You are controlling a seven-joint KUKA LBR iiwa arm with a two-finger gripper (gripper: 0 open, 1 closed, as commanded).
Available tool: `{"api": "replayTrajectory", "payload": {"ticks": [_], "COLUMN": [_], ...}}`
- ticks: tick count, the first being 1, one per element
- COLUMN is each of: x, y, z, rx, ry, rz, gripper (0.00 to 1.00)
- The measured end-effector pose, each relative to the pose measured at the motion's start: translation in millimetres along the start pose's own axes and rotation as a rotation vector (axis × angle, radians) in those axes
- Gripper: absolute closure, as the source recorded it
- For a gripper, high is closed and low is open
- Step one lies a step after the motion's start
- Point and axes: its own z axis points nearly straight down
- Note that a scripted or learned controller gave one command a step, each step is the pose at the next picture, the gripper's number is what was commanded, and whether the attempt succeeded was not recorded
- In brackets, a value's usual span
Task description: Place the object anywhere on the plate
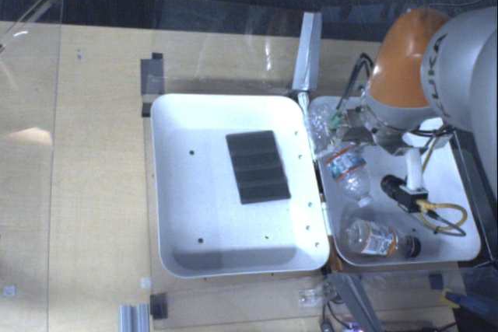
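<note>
A dark ribbed rectangular plate (257, 166) lies flat in the middle of the left white bin (179, 245). The right bin (459, 245) holds clear plastic bottles. One with a red and blue label (346, 166) lies near the bin's left wall. Another with a dark cap (380, 239) lies at the front. A crumpled clear one (320, 121) sits at the back left corner. The gripper (348, 133) hangs under the orange-banded wrist (401, 70), just above the labelled bottle, and the wrist hides most of it.
A black fitting with a yellow cable (420, 204) hangs off the arm over the right bin. A clear upright divider (306, 50) stands behind the gap between the bins. Wooden bench surface spreads to the left.
</note>
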Motion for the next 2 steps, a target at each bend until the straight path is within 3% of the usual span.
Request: {"api": "replayTrajectory", "payload": {"ticks": [1, 2], "x": [67.8, 77.8], "y": [66.6, 37.7], "z": [-0.5, -1.0], "rx": [-0.002, 0.002], "ry": [0.002, 0.001], "rz": [-0.114, 0.014], "gripper": [1.0, 1.0]}}
